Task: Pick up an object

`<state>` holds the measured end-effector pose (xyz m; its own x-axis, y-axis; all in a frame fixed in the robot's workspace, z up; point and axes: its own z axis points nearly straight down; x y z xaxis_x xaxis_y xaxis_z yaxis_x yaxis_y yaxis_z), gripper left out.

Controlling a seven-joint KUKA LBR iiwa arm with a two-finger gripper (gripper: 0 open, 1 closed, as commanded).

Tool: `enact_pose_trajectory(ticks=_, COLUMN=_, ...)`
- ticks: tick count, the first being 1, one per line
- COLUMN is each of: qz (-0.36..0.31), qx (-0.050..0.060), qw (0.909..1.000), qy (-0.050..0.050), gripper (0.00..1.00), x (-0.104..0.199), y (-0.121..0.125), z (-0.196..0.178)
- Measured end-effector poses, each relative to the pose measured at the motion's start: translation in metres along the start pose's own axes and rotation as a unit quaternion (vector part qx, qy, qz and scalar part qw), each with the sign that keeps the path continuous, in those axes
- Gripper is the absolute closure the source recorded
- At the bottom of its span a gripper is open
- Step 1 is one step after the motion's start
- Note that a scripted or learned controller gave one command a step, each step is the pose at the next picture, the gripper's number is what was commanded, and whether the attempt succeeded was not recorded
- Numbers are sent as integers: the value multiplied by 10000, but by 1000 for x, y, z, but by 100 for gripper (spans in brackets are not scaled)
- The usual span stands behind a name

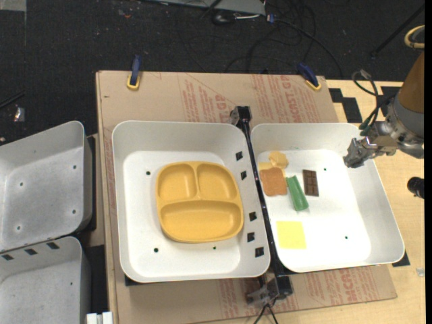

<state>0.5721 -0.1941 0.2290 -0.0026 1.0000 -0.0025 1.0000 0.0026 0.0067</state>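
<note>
Eyeing the green block [298, 193] mid right bin [378, 201], betw. brown square [273, 181] & dark bar [310, 181]: we judge it light, stiff; grab across narrow sides. Gripper [354, 155] at far-right rim, opening can't tell.

The arm [410, 103] enters from the right edge, its grey wrist angled down and to the left; the gripper [354, 155] hangs at its end, low and dark, pointing left; nothing visible is gripped by it.
</note>
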Motion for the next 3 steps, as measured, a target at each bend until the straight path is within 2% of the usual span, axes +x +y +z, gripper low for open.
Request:
enact_pose_trajectory(ticks=1, qz=1, qx=5, qw=10000, qy=0, gripper=100, x=0, y=2, z=-38)
enact_pose_trajectory(ticks=2, qz=-21, qx=36, qw=10000, qy=19, gripper=100, x=52, y=3, z=-23)
enact_pose_trajectory(ticks=3, qz=-20, qx=41, qw=10000, qy=21, gripper=100, x=98, y=-5, z=-22)
